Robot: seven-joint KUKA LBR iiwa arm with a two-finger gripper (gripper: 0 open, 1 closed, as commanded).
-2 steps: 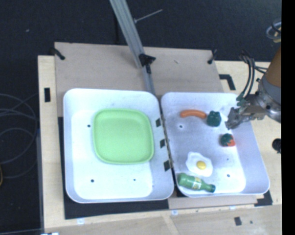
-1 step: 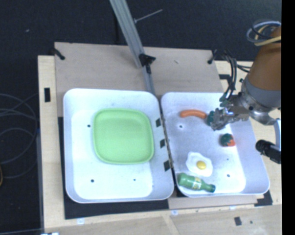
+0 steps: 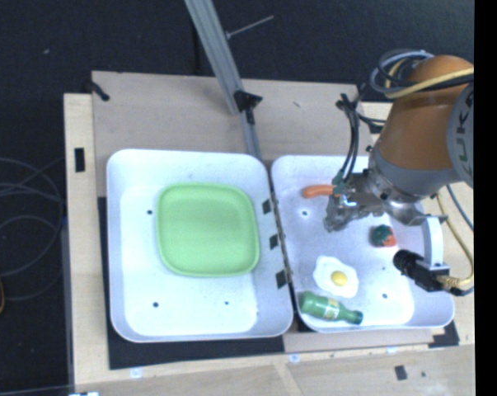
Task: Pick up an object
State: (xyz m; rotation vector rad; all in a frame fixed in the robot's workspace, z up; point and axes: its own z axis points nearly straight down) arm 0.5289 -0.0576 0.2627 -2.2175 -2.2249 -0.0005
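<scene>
A pale wooden bench [image 3: 174, 110] stands against a dark floor, with loose cables trailing at the left edge and a grey metal post slanting in from the far side. Two shallow white bins sit on it side by side. The left bin [image 3: 133, 304] holds a square green plate [image 3: 207, 228], lying flat near its middle. The right bin [image 3: 302, 172] holds the small things: an orange carrot [image 3: 317, 191] at the far left of the bin, a toy fried egg [image 3: 336, 276] nearer the front, a green bottle [image 3: 330, 308] lying on its side along the near rim, and a small red and green piece, perhaps a strawberry [image 3: 384, 236], to the right of the middle.

The arm comes in from the right, its orange band bulking over the far right corner of the bin. The gripper [image 3: 339, 219] hangs low over the bin floor, just right of the carrot and on the far side of the egg, apart from both. Nothing is visible between its tips, so it seems to grasp nothing; whether the pincer is spread or clenched I cannot tell from this slanted view.

No object has been lifted yet. To do this step well, the arm should probably settle on one target, the carrot being closest. It would pay to centre the tips over the carrot's middle, set them across its short width, and descend straight to the floor before closing. The carrot is thin and lies close to the bin wall, so a skewed approach may nudge it away or clip the rim.
</scene>
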